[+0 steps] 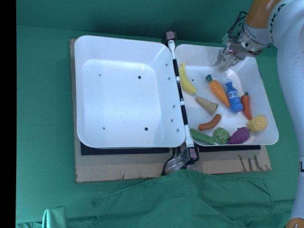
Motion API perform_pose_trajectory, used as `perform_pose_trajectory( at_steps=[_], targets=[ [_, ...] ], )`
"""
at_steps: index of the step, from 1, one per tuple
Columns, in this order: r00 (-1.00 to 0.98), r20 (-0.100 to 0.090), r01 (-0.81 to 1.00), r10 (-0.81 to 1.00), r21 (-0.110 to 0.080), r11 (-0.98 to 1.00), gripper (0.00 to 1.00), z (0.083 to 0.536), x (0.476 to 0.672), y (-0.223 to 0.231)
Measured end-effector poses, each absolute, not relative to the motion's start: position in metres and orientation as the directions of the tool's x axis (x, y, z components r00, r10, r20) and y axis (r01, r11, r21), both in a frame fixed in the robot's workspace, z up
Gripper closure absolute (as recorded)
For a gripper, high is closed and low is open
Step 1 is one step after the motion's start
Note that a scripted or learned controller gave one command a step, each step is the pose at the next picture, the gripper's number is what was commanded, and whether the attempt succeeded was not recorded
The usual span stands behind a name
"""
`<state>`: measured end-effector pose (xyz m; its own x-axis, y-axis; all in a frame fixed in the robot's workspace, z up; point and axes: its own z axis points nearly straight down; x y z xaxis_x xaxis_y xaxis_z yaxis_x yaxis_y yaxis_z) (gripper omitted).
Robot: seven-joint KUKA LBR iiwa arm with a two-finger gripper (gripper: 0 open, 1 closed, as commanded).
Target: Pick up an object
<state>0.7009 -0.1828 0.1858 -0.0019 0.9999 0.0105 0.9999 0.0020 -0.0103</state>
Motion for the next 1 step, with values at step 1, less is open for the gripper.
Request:
perform_pose_trajectory(
  at_steps=[1],
  targets=[
    [0.001,-0.003,1.000,1.000,0.003,-0.001,0.00,0.2054,0.7007,-0.1641]
  ],
)
